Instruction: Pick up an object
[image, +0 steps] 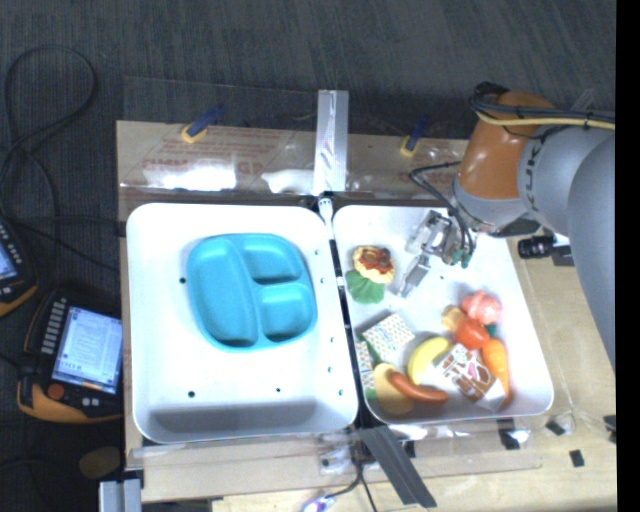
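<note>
Toy food pieces lie in the right bin (535, 300), most of them heaped toward its near edge: a banana (428, 355), a sausage (418, 389), a carrot (496, 362), a red-and-white box (468, 372) and a checkered packet (388, 336). A small pizza piece (373, 261) and a green piece (366, 288) sit close to the bin's left wall. The gripper (420, 262) hangs over the far part of this bin, its fingers spread apart, with nothing between them. The left bin (160, 380) carries a blue divided tray (252, 287).
</note>
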